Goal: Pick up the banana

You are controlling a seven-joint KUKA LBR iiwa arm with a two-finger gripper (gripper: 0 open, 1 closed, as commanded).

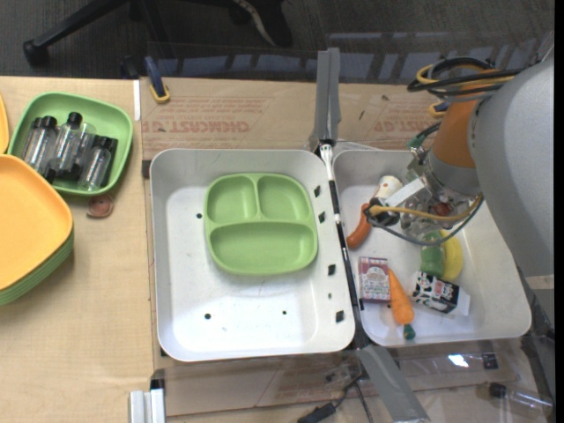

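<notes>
The banana (453,258) is a short yellow piece in the right bin (502,324), lying against a green object (432,261) on its left. My gripper (421,221) hangs low over the same bin, just above and left of the banana, and its tip is lost in glare and cable. Nothing is visibly held in it.
Around the banana lie a black-and-white carton (438,292), a carrot (401,300), a small pink box (374,280), an orange-red piece (359,230) and a white object (389,186). The left bin (176,324) holds a green divided plate (261,223). Off the bins at left sit a vial tray (70,144) and orange plates (31,232).
</notes>
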